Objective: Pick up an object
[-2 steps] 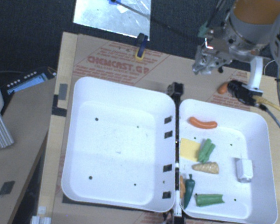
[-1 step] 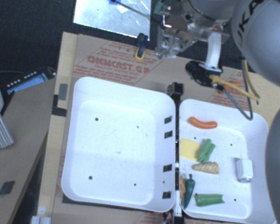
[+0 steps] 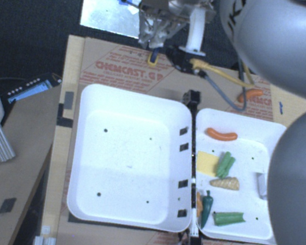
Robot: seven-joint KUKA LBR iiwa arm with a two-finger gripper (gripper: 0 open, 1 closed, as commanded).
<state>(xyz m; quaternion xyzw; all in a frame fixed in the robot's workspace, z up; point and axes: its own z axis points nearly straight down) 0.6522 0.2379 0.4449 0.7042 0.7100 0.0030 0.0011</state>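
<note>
White plastic bins are sitting side by side on the worktop: the left bin (image 3: 128,161) at nine o'clock, the right bin (image 3: 255,140) at three, holding one orange sausage (image 3: 222,134), one yellow slab (image 3: 205,163), two green pieces (image 3: 225,164) (image 3: 229,218), one tan lump (image 3: 225,183) and one chili (image 3: 207,204). Hovering at twelve o'clock, the end effector (image 3: 155,34) is holding nothing visible; whether it is open I cannot tell. Descending squarely over one well-separated item seems wisest.

Bench (image 3: 35,127) bears a printed cardboard sheet (image 3: 127,70); two white bins (image 3: 128,161) sit side by side on it
</note>
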